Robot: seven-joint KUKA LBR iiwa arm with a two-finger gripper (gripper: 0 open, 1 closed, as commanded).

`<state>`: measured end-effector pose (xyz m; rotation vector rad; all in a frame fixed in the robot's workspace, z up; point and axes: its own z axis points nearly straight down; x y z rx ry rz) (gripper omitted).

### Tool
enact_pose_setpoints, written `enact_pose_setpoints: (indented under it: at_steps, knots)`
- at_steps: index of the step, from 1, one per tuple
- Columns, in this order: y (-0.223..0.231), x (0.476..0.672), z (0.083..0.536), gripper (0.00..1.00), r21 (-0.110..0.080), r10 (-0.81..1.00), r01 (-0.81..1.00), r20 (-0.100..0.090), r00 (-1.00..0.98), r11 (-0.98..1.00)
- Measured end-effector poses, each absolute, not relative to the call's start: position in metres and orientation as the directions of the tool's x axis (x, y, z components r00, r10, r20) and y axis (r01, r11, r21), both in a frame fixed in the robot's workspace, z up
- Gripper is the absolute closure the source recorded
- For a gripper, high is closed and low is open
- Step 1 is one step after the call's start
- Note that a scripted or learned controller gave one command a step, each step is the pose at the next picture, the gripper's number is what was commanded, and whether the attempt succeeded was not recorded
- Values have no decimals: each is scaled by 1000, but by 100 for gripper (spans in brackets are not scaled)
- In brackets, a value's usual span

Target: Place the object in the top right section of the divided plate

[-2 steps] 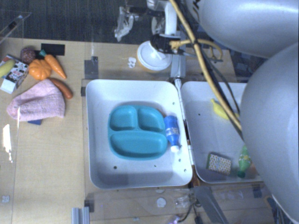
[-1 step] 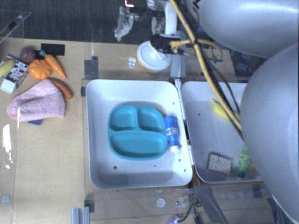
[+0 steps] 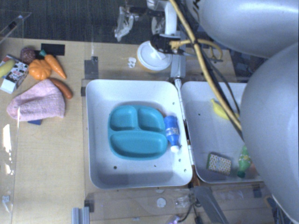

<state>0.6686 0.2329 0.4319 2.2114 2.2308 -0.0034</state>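
Divided plate (image 3: pixel 138 132): smooth teal plastic, slight sheen. Bins (image 3: pixel 100 125): smooth white plastic, matt. Bench (image 3: pixel 46 162): pale wood-look surface. Pink cloth (image 3: pixel 37 101): soft, fuzzy. Arm (image 3: pixel 247 17): glossy grey casing.

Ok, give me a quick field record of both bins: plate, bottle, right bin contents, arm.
left bin: holds the divided plate and the bottle
divided plate: teal, three sections, all bare
blue bottle: lying beside the plate's right edge, white cap toward the camera, not on the plate
right bin: yellow item, patterned square, green item
arm: covers much of the right bin
tool state: cannot tell
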Motion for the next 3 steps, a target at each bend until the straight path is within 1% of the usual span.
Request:
enact_pose_setpoints:
  at_steps: [3]
  knots:
    - [233, 669, 432, 0, -1, 1000, 1000, -2, -9, 9]
